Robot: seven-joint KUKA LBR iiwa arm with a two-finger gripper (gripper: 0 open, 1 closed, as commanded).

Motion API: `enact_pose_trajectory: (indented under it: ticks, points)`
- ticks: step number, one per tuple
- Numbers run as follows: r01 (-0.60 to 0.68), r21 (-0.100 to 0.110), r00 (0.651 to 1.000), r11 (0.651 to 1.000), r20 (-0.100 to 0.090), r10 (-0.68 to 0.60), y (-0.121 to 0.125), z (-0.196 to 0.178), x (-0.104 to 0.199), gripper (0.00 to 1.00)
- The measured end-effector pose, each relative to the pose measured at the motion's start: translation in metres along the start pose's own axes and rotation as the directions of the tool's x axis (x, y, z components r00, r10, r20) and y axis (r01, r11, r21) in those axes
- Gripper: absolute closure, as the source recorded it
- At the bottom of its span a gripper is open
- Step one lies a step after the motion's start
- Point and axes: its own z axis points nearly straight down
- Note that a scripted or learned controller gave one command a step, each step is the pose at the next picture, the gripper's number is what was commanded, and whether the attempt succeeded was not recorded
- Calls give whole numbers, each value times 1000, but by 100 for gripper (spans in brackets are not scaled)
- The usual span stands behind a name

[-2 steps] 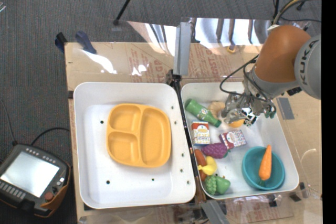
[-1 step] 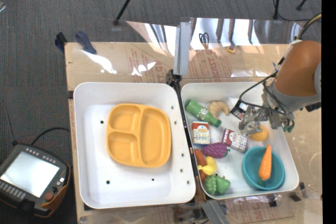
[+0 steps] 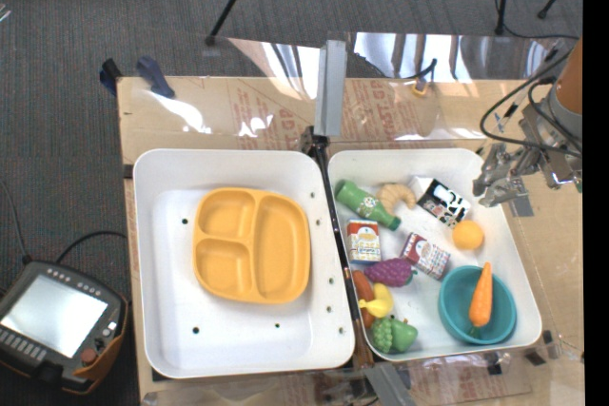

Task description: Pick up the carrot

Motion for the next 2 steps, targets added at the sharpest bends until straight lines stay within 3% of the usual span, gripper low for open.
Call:
enact_pose_trajectory:
  ticks: [1, 2]
  points:
    - [0, -8, 1000, 1000, -15, 0, 2, 9, 3, 0]
    - [-34, -13, 999, 999, -28, 34, 9, 136, 60, 0]
